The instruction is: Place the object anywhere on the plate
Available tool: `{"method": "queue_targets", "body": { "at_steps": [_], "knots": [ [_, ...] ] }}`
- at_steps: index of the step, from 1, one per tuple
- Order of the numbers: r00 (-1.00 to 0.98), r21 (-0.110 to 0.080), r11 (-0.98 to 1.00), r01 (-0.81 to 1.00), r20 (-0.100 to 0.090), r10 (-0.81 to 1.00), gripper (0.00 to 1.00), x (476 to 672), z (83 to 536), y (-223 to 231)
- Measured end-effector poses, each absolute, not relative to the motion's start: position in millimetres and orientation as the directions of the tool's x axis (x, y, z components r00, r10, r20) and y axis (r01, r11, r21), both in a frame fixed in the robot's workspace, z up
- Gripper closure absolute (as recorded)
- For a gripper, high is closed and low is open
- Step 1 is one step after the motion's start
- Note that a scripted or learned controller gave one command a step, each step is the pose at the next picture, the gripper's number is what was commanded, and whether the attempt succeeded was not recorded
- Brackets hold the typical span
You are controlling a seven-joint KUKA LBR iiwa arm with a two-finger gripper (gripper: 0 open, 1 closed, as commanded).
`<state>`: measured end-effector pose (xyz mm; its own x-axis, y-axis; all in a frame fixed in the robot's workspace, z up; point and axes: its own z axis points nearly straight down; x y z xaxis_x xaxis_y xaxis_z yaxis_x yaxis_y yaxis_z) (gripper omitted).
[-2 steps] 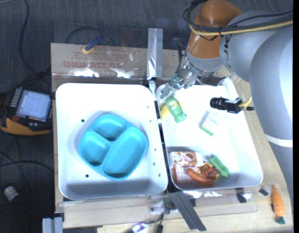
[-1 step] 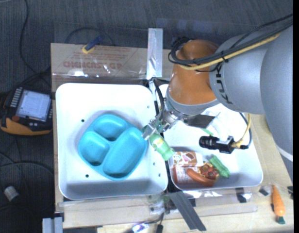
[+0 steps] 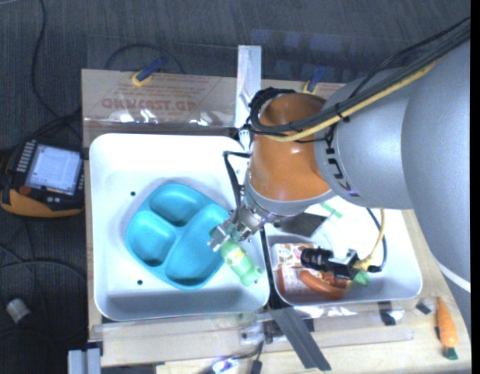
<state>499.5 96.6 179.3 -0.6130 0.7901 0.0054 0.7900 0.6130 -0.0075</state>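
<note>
The grey arm (image 3: 411, 115) with its orange band comes in from the right and covers much of the right bin (image 3: 404, 283). The left bin (image 3: 107, 209) on the surface holds a blue plate (image 3: 166, 224) with three compartments. In the right bin lies a clear packet (image 3: 291, 257) with a red-brown, sausage-like thing (image 3: 322, 285) beside it. The gripper (image 3: 227, 236) is low over the right edge of the plate, near the wall between the two bins. Whether it is open or closed, I cannot tell (the wrist hides it). The pale green object (image 3: 242, 262) is directly under the gripper, tilted, at the right rim of the plate, mostly over the white floor of the left bin.
</note>
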Motion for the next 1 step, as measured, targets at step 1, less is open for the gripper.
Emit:
{"method": "queue_targets", "body": {
  "at_steps": [1],
  "knots": [
    [-0.222,-0.009,0.222,0.975,-0.001,0.975,1.0,558.7,178.6,99.7]
  ]
}}
